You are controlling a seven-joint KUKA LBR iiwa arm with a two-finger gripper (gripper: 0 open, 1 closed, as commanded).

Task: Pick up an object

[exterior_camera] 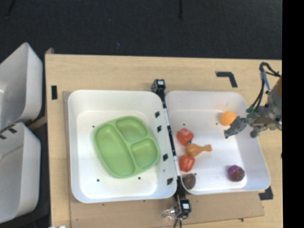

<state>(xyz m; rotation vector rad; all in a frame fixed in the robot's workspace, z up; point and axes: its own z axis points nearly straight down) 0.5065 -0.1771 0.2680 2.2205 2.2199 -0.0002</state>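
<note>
**Over the right bin, nothing in my grasp**

At the far left, two white containers (pixel 16 127) sat off the edge of the wooden bench (pixel 109 70). The left bin (pixel 76 184) held a green divided plate (pixel 126 146) with three compartments, lying flat and turned at an angle. Between the two bins ran a row of small black clips (pixel 166 141), with a black fitting at the far end and another at the near end of that seam.

The right bin (pixel 256 175) held the loose pieces. Nearest the seam, a red piece (pixel 185 136) lay just beyond an orange-brown piece shaped like a drumstick (pixel 197 149), and a second red piece (pixel 186 163) lay nearer the camera. A dark brown piece (pixel 189 180) sat in the near left corner of that bin. A purple piece (pixel 235 173) rested near the front right, well apart from the others. An orange ball (pixel 228 118) sat toward the far right.

My gripper (pixel 242 127) hung over the right side of that bin, just beside the orange ball. One grey finger (pixel 232 128) reached toward the ball; the fingers stood apart and nothing lay between them. My wrist and its cables (pixel 263 87) crossed the bin's right rim.
</note>
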